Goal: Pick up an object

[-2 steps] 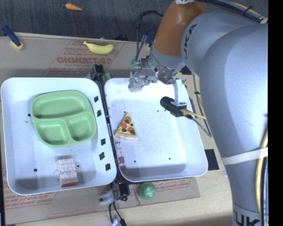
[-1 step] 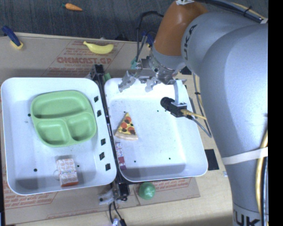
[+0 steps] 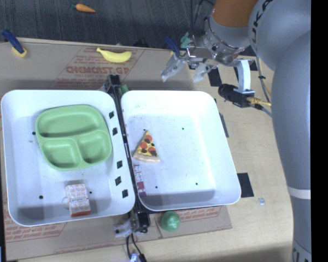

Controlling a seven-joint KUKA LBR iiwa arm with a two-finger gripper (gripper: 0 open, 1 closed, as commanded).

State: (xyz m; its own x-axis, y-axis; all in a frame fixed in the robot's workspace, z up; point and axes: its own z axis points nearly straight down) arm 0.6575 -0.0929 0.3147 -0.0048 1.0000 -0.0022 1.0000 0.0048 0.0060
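White right bin [image 3: 208, 146], pizza slice [image 3: 146, 147] inside.

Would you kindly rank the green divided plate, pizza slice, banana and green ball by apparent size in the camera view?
1. Green divided plate, by far the largest.
2. Banana and pizza slice look about alike; the banana is longer and thinner, so I won't rank them.
3. Green ball, smallest.
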